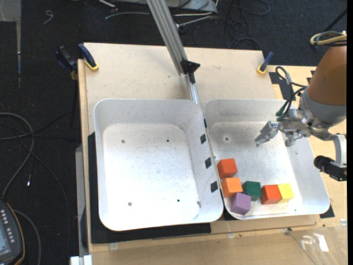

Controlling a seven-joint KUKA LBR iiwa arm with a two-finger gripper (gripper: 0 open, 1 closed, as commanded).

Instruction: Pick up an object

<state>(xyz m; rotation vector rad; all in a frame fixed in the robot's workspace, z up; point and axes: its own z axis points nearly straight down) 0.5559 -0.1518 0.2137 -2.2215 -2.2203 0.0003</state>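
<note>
arm: grey with an orange band, reaching in from the right over the right bin [309, 164]
gripper [277, 136]: hangs above the upper middle of the right bin, its two fingers spread apart with nothing between them
left finger [265, 134]: points down and to the left, over bare bin floor
blocks: six, clustered in the lower part of the right bin, well apart from the gripper
dark orange block [227, 167]: near the bin's left wall, top of the cluster
light orange block [232, 186]: just below the dark orange block, touching or nearly so
purple block [240, 202]: lowest of the group, just beside the light orange one
green block [252, 189]: between the light orange block and the red-orange one
red-orange block [271, 194]: right of the green block
yellow block [285, 191]: touching the red-orange block on its right
left bin [110, 148]: white, speckled floor
bench [138, 70]: pale board under both bins, with clamps at its far corners
</note>
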